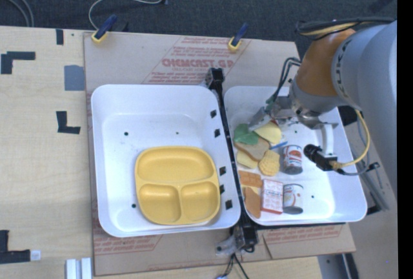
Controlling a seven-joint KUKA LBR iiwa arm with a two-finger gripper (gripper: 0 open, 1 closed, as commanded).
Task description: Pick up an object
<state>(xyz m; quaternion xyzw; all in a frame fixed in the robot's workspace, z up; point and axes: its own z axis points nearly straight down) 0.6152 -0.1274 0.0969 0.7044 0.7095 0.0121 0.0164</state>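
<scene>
The hand [270, 117] hangs low over the crowded right bin [345, 205], beside a yellow piece [269, 134]. I cannot tell its state. Packed this tight, it could nudge neighbours or lift nothing.

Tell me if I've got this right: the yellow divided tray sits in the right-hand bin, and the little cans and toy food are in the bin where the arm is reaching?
Not quite. The camera view shows the yellow divided tray in the left bin, not the right. The rest holds: the small cans and toy food lie in the right bin, where the arm's gripper reaches in.
</scene>
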